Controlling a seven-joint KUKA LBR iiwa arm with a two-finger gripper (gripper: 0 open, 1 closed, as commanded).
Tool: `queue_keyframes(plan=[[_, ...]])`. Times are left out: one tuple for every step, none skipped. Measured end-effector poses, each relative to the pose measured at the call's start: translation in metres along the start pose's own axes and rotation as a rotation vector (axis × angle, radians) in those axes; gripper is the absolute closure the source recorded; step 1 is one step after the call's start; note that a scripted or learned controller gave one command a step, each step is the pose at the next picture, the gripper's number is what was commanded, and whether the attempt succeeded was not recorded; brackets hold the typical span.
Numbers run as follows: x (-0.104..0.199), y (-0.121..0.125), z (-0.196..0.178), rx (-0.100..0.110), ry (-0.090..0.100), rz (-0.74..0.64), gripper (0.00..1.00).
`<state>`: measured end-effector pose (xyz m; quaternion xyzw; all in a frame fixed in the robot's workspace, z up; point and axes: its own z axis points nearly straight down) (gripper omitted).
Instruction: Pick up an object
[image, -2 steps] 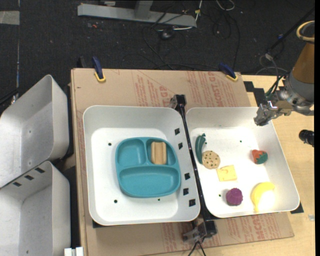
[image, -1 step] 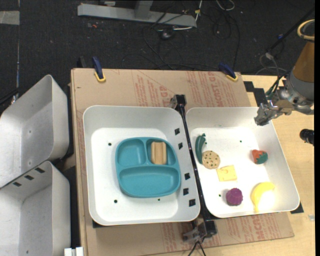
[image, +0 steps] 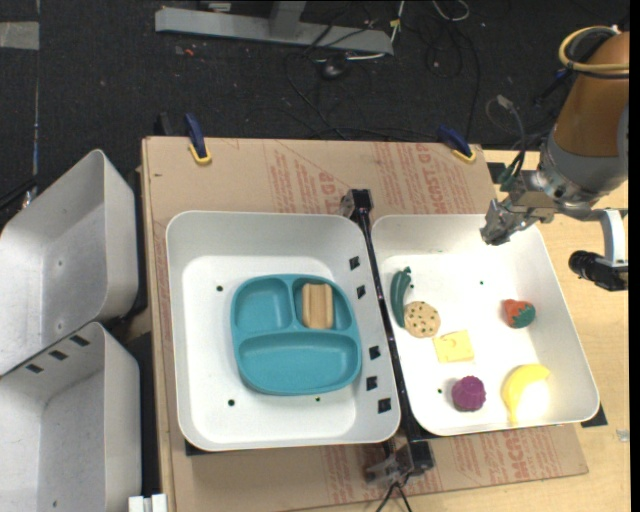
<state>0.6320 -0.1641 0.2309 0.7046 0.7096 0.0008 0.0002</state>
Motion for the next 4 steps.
queue_keyframes(plan=[[0.05, 0.008, 0.01, 0.002, 0.0, 0.0, 1.0], [0.106, 0.007, 0.016, 0.003, 0.0, 0.0, 1.0], [0.157, 0.013, 0.001, -0.001, -0.001, 0.001, 1.0], [0.205, 0.018, -0.009, -0.001, 0.0, 0.0, 1.0]])
